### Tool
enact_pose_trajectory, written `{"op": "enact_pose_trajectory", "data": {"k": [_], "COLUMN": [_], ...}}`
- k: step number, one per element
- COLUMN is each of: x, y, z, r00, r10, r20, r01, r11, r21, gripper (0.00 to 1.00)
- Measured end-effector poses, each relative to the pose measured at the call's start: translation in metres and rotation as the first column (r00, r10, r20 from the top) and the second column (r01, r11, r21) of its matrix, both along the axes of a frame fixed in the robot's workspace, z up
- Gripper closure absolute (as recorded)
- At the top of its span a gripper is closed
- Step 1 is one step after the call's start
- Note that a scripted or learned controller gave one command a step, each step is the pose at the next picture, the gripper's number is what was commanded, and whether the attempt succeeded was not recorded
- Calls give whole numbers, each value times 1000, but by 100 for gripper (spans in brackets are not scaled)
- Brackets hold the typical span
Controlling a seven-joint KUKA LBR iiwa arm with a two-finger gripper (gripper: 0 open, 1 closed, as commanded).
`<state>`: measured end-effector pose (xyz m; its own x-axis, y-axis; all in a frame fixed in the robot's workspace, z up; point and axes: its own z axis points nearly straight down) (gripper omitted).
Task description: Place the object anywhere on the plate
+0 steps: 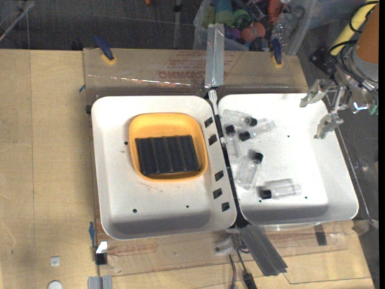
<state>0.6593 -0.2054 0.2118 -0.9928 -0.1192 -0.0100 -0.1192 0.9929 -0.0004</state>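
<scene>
Four clear plastic vials with black caps lie in the right bin [313, 191]. The nearest vial [278, 190] lies crosswise, cap pointing left, with bare floor around it. The yellow plate [137, 128], bearing a dark ribbed slab [166, 154], sits in the left bin [114, 203]. The tool [328, 110] hovers over the right bin's far corner, fingers apart, holding nothing.

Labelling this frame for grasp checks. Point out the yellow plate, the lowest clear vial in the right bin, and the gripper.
yellow plate [165, 120]: camera view, bare rim at the back.
lowest clear vial [283, 189]: camera view, its clear body.
gripper [320, 114]: camera view, between the fingertips.
</scene>
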Motion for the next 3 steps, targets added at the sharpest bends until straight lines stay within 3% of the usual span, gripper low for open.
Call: {"op": "enact_pose_trajectory", "data": {"k": [1, 2, 3], "x": [9, 10, 9], "y": [-17, -2, -16], "z": [13, 23, 43], "r00": [963, 833, 691], "r10": [270, 553, 723], "r20": [1, 0, -1], "r01": [-270, -553, -723], "r11": [963, 833, 691], "r21": [-3, -5, -6], "gripper": [0, 0, 0]}}
